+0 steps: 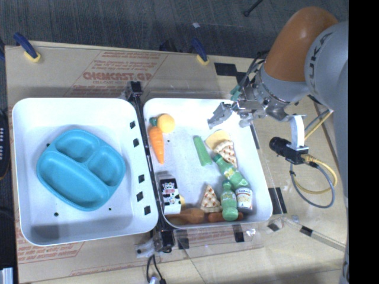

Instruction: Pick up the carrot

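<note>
Approach is the step in hand: carrot (156,144) lies by the right bin's (260,176) left wall, well apart from the tool (220,116), spread and bare near the far rim, which must next cross over it
</note>
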Robot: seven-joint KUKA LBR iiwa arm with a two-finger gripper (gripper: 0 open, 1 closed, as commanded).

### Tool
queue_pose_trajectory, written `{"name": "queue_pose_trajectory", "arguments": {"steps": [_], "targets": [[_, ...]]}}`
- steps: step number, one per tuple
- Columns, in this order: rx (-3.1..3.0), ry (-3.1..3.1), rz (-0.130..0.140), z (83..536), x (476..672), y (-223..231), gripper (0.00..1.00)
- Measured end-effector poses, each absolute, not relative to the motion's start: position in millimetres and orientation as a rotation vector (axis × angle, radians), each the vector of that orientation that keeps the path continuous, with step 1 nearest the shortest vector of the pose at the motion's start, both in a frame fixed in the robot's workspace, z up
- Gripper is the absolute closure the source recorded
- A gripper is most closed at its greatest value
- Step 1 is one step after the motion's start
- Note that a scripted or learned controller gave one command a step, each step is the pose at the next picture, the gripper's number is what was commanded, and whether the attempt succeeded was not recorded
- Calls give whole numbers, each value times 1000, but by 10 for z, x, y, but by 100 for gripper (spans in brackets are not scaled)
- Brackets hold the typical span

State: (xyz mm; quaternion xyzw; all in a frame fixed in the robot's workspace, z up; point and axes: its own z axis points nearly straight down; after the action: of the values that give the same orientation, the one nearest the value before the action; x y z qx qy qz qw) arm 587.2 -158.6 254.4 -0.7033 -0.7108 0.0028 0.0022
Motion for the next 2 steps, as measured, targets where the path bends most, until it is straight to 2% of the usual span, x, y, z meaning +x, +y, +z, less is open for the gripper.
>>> {"name": "queue_pose_trajectory", "arguments": {"steps": [1,2], "targets": [[-1990,-2424,3,991,6199,-1360,0],[-2139,-2305,20,940,6303,-1001,0]]}}
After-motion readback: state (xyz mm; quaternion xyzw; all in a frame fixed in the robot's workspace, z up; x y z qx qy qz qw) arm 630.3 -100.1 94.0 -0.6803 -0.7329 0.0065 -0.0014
